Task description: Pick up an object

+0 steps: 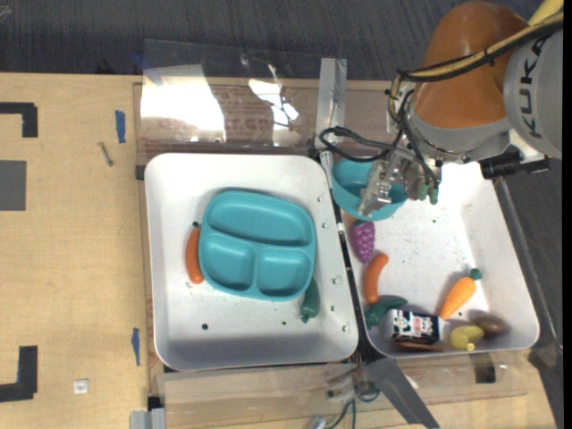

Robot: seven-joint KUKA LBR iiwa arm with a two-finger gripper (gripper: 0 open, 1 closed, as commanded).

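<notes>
Gripper (393,184) low in the upper left corner of the right bin (500,239), right of frame centre, down over a teal bowl (356,179). Fingers blurred among cables and metal parts; impossible to tell whether spread or pressed together, or whether pinching the bowl's rim. Bowl tipped against the bin's left wall, partly covered by the gripper. Above and to the right, the grey wrist and broad orange band of the arm (465,70), reaching in from the upper right of the frame.

Just below the bowl, purple grapes (363,239), then a small orange carrot (374,273) lying aslant. Toward the lower edge of the same bin: a dark green piece (382,306), a black-and-white carton (413,326), a yellow lemon (466,336), a brown item (490,323), and a larger carrot with green top (458,294).

In the left bin (170,329), centre of frame: a teal divided tray (257,244), an orange sausage-like piece (193,256) touching its left edge, a dark green piece (309,304) at its lower right corner.
</notes>
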